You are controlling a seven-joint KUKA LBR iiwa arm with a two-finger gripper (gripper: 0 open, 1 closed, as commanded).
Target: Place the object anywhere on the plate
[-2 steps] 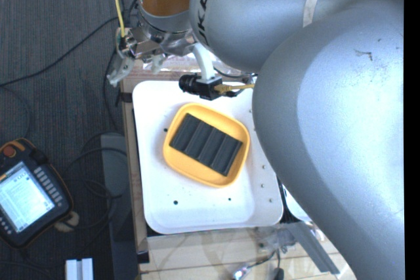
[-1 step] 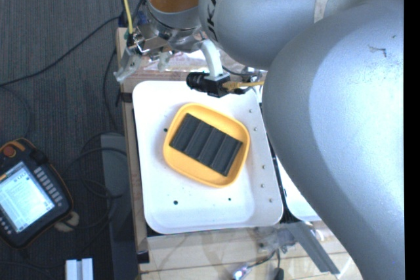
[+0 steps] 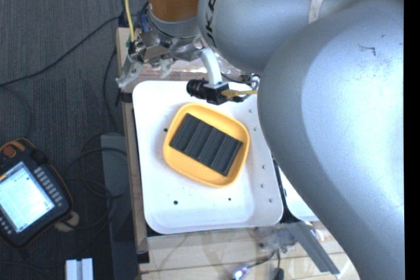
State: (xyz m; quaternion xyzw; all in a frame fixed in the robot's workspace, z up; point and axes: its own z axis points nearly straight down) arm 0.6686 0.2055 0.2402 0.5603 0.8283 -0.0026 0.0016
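The claw (image 3: 149, 54) hangs above the far left corner of the white bin (image 3: 197, 210); how wide it stands cannot be told. A dark ribbed block (image 3: 205, 143) lies on the yellow plate (image 3: 197, 172) inside that bin.

The object (image 3: 205, 144) lies on the plate (image 3: 190, 172), inside the bin (image 3: 197, 210).
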